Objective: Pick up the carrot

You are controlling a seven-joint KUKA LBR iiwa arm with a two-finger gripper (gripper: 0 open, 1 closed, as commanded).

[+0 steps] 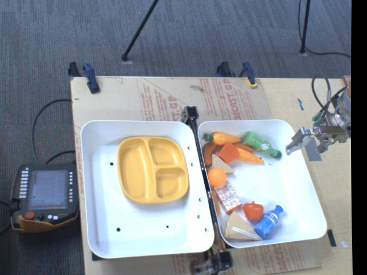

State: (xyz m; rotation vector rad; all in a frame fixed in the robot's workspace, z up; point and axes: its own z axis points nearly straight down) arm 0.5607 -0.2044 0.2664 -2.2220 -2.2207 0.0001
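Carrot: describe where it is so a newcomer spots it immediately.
Look in the right-hand white bin, at the cluster in its upper left. The carrot lies topmost there, left of the green bottle. It is a slim orange taper with a green end, unlike the round orange below.

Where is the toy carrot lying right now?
The orange toy carrot with a green top lies in the right-hand shallow white bin, near its far left corner, left of the green plastic bottle and behind the orange wedge-shaped block.

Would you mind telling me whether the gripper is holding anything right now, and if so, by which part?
Nothing is held. The gripper sits at the right bin's right edge with nothing between its fingers, apart from the carrot lying at the far end of that bin.
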